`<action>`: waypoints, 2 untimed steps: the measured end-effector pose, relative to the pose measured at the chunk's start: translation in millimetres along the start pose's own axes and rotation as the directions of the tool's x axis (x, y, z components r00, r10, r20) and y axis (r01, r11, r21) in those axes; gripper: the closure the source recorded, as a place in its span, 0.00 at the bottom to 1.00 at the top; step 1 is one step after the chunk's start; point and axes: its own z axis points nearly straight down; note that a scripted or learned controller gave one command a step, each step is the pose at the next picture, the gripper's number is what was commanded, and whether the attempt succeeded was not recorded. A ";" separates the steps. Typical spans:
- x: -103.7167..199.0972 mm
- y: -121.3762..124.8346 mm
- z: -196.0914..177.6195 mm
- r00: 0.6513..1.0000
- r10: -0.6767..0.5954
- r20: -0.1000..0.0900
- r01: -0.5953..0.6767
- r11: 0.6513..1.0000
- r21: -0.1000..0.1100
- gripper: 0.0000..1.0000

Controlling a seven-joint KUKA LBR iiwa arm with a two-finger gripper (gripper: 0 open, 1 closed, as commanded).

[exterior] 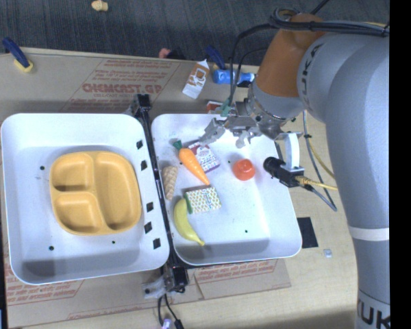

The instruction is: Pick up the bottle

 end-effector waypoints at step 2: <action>9.2 -40.0 41.9 0.971 -0.238 -0.001 0.238 0.971 0.000 1.00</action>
